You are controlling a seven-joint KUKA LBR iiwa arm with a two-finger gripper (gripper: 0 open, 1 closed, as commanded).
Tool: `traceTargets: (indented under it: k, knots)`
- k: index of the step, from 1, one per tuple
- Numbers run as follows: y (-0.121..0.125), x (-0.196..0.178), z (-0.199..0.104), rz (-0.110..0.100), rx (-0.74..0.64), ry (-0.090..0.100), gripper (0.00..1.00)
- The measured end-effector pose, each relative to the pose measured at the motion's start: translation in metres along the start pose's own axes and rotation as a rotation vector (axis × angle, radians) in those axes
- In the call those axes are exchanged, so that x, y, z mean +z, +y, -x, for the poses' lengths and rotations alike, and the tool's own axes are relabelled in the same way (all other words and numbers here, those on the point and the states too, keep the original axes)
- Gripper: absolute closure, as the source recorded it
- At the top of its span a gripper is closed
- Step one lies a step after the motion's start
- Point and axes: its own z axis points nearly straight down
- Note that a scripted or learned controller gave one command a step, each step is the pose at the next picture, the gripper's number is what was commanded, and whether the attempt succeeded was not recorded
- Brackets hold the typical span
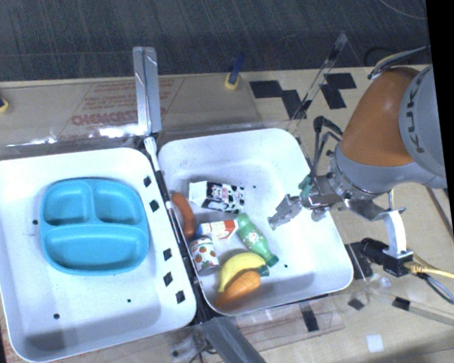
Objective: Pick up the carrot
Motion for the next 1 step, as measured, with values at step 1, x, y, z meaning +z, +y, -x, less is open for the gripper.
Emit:
traceTargets:
  k: [1]
  knots:
    - [-0.0238, -0.064, -0.0987, 0.005, -0.429, -0.003, 0.0]
